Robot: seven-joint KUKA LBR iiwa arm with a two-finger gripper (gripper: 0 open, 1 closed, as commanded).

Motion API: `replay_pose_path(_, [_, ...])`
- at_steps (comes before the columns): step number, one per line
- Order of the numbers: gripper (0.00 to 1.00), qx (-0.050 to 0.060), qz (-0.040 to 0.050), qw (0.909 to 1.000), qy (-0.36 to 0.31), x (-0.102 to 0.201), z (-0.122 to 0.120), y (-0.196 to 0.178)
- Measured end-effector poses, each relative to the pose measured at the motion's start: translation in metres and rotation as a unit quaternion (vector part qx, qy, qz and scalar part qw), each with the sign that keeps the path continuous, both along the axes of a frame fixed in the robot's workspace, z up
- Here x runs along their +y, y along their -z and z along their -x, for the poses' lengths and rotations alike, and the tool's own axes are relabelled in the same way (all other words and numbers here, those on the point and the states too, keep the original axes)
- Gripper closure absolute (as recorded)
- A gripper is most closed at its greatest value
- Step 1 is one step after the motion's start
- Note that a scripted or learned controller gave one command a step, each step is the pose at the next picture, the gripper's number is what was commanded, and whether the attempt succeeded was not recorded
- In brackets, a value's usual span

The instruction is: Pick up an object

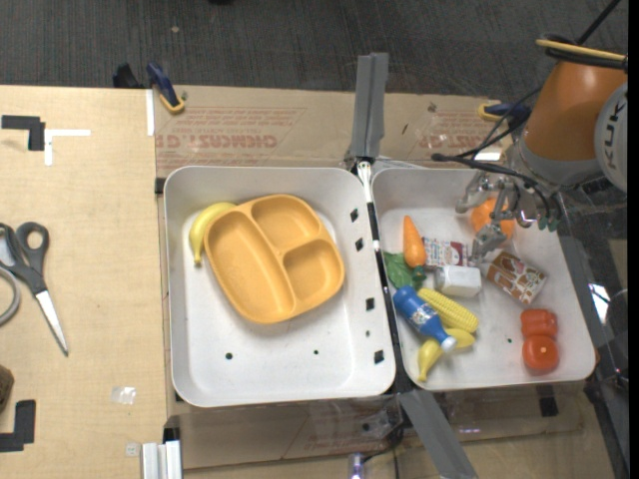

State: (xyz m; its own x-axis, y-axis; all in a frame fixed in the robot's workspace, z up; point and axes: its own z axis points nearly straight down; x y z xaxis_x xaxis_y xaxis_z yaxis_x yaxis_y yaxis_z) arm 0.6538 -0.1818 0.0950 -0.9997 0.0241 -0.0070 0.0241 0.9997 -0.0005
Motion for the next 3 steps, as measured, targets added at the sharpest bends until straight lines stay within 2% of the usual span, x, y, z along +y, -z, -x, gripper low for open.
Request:
replay_pose_path(1, [1.00, -0.004, 0.0012, 1.0000, -0.001, 0.000, -0.002, -0.012])
replay_pose_path(2, [1.00, -0.002, 0.0004, 0.9931, 0.117, 0.007, 0.008, -0.002])
replay_pose_path(3, [1.00, -0.002, -0.0005, 0.9941, 0.108, 0.056, 0.007, -0.002])
